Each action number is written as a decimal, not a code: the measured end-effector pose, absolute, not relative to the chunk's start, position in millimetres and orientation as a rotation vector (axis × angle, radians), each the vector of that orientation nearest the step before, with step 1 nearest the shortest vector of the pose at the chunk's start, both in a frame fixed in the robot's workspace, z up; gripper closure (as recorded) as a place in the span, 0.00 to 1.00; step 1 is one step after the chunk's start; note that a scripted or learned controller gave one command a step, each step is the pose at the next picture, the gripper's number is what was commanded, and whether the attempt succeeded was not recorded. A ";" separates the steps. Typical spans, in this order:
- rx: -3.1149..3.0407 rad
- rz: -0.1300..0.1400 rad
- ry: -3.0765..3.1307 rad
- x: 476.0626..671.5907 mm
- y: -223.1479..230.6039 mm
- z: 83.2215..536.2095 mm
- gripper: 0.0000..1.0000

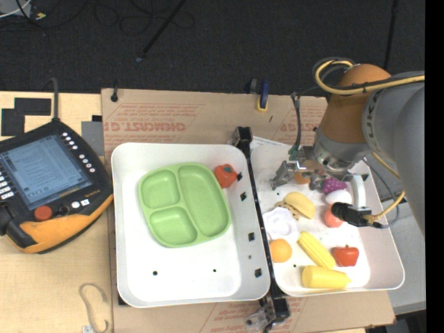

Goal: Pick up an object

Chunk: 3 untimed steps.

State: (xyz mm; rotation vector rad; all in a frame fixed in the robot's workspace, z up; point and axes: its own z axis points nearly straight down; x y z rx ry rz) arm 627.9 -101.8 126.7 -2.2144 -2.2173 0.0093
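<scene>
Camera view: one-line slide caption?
KUKA arm reaches into right bin of toy food; green divided plate sits in left bin.

yellow corn cob (316,249), lying diagonally, right bin (388,269)

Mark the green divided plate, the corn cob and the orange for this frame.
green divided plate (184,205): camera view, the ridge where its compartments meet.
corn cob (316,250): camera view, middle of its length.
orange (280,250): camera view, centre of the fruit.
</scene>
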 end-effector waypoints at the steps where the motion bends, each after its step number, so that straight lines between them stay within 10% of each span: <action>1: -2.216 0.007 -2.218 626.9 -98.6 84.5 0.00; 2: -2.221 0.004 -2.216 627.8 -100.0 97.5 1.00; 3: -2.222 -0.001 -2.221 630.0 -97.1 140.6 1.00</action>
